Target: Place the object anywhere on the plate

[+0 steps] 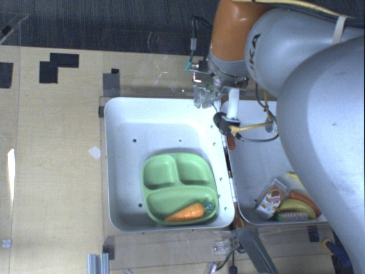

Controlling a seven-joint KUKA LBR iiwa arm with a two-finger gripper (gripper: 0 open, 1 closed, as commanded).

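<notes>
The carrot point(186, 212) lies in the front compartment of the green plate point(171, 173), which sits toward the front right corner of the left bin point(122, 153). The gripper point(206, 96) hangs over that bin's back right corner; whether it is wide or narrow cannot be told. The right bin point(251, 170) holds a small carton point(271, 198) and toy fruit point(296, 207) near its front edge. Both bins rest on a pale wooden bench point(51, 164), with dark carpet point(102, 10) beyond its back edge.

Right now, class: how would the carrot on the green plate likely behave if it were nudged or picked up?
The carrot is tapered and rounded, so it would probably roll, curving toward its thin end. It lies in the plate's largest compartment, whose raised rim should likely stop it. It looks smooth and glossy, perhaps plastic: likely stiff, light and a bit slippery.
</notes>
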